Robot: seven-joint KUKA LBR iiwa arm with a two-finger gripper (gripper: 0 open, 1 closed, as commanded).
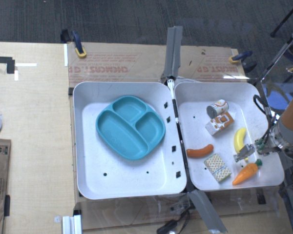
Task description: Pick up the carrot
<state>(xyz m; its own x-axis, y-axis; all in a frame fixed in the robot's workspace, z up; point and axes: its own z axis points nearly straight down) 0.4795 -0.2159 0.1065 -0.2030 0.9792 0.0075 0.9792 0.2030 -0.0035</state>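
Left white bin (pixel 88 145) holds teal three-compartment plastic plate (pixel 130 126); right white bin (pixel 195 179) holds orange carrot with green top (pixel 245 173) at front right corner, gripper (pixel 246 152) just above it, finger state unclear

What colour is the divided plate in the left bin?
The divided plastic plate is turquoise blue all over, seen plainly in the camera view from above.
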